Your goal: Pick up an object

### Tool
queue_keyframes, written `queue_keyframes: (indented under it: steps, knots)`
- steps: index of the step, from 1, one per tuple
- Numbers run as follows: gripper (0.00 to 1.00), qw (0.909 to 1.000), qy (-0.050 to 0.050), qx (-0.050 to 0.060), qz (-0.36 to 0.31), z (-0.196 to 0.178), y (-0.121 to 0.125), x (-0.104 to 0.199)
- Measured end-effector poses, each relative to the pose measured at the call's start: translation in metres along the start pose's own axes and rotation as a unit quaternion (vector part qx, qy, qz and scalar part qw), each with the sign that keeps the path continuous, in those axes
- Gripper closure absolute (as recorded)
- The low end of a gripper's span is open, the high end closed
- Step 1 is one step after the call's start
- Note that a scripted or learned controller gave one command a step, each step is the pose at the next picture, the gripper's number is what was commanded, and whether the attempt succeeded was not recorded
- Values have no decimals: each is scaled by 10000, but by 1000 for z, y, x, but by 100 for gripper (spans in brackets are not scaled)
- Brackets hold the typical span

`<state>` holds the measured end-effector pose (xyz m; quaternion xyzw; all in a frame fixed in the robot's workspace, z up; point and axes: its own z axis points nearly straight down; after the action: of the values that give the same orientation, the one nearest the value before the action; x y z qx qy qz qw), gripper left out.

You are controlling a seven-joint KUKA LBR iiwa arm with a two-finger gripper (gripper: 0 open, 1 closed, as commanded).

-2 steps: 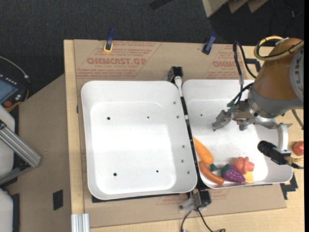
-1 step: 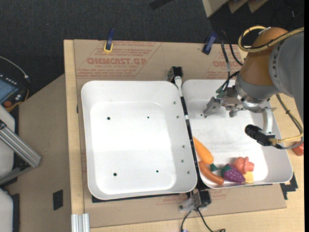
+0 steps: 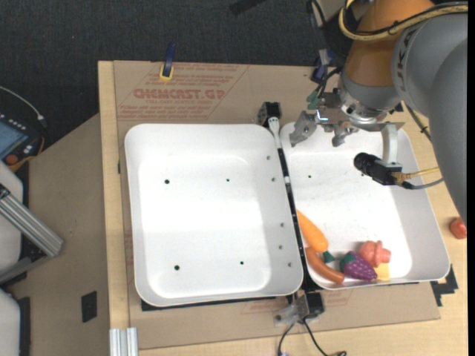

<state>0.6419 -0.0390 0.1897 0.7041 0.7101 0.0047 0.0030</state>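
Several toy foods, among them an orange carrot (image 3: 313, 232) lying slantwise, cluster in the right bin's (image 3: 415, 221) near corner; the end effector (image 3: 320, 130) hangs well apart at the far edge, seemingly spread, pinching nothing.

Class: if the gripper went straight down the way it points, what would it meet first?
Probably the bare white floor of the right bin near its far edge. The gripper hangs above it, well away from the toy food at the near end; depth is uncertain.
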Motion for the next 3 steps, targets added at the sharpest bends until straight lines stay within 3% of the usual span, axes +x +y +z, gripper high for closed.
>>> queue_keyframes:
  steps: [1, 2, 3]
  knots:
    - [0, 10000, 1, 77, 22, 5, -46, 39]
    - [0, 10000, -15, -24, 26, -110, 29, 46]
    - [0, 9999, -9, 121, 50, -9, -55, 54]
